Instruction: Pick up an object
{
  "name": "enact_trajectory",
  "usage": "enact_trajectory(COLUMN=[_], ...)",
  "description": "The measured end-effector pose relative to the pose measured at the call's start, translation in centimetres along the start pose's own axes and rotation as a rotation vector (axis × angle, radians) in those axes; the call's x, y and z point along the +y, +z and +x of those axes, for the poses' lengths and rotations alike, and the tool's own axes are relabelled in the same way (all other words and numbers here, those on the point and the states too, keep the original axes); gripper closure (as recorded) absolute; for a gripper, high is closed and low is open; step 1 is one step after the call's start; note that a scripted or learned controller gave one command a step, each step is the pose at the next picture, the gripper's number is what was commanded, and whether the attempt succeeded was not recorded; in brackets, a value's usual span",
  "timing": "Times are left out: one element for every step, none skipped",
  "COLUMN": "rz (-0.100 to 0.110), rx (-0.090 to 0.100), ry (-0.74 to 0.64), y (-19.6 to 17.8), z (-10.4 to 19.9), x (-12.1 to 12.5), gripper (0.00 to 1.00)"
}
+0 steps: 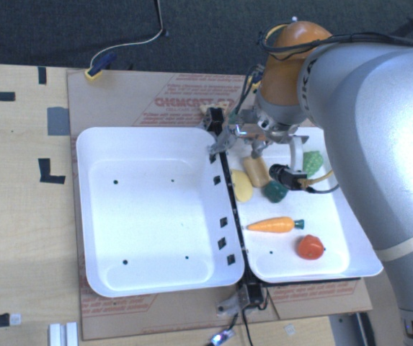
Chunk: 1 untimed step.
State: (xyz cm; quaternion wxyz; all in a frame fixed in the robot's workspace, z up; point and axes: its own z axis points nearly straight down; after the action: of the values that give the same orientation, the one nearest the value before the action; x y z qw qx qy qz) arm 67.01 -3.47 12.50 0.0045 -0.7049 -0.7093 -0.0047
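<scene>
So gripper (pixel 258 144) hangs over right bin (pixel 350 258) | bread roll (pixel 255 170) just below, long axis slanted | fingers: can't tell

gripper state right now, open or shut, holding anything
Gripper: cannot be told; it sits low over the back of the right bin, just above the tan piece of toy food, and nothing is seen held.

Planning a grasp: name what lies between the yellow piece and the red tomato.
The camera view shows the carrot between the yellow piece and the red tomato.
</scene>
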Motion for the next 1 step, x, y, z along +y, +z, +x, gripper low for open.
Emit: enact_trajectory(rz=[-0.003], rx=[0.001], ry=[-0.007], y=[0.09], z=[-0.19], x=[0.15], gripper=[0.0])
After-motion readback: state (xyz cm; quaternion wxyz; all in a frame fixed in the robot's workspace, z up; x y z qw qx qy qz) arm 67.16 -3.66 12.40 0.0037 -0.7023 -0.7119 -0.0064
